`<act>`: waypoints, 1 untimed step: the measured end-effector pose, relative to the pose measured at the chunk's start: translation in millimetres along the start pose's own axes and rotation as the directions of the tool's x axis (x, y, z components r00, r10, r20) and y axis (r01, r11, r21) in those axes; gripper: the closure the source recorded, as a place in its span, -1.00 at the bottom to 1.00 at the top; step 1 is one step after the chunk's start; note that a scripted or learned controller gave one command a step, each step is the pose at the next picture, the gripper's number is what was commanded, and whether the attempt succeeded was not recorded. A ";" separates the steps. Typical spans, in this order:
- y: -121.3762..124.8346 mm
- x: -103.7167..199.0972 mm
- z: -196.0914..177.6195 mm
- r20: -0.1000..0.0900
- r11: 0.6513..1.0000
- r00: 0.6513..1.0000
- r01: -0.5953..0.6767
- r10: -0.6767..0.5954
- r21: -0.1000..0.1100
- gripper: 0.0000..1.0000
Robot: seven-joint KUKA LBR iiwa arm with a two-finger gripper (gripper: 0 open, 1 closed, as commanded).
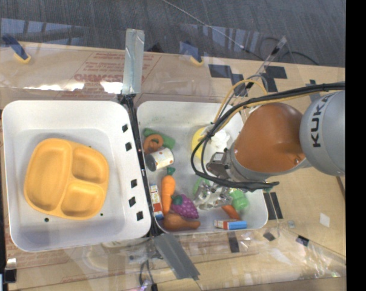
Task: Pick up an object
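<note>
Overhead slanted view of a tabletop bearing two shallow white bins side by side. The left bin holds a yellow divided plate with three compartments, lying flat near the bin's centre. The right bin holds a cluster of toy foods: a carrot lying roughly upright in the view, a bunch of purple grapes just beside its lower end, a brown piece at the bin's near edge, a small white cup-like item, a brown ring above it, and a red-and-white tube near the lower right corner. The grey arm, with its orange band, reaches in from the right; its end effector is lowered among the objects, close beside the grapes and a green piece. Whether the end effector is open or closed cannot be told (wrist and cabling obscure it), and no object is seen gripped.
</note>
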State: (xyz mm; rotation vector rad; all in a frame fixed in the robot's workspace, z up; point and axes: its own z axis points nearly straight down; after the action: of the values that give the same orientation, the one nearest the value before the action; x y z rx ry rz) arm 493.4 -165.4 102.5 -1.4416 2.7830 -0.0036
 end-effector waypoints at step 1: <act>34.0 -22.0 -40.3 -0.006 0.971 0.971 -0.241 0.241 -0.004 1.00</act>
State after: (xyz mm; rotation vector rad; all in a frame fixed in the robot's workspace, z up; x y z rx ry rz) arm 478.0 -127.8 142.8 -1.0959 2.9433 0.0004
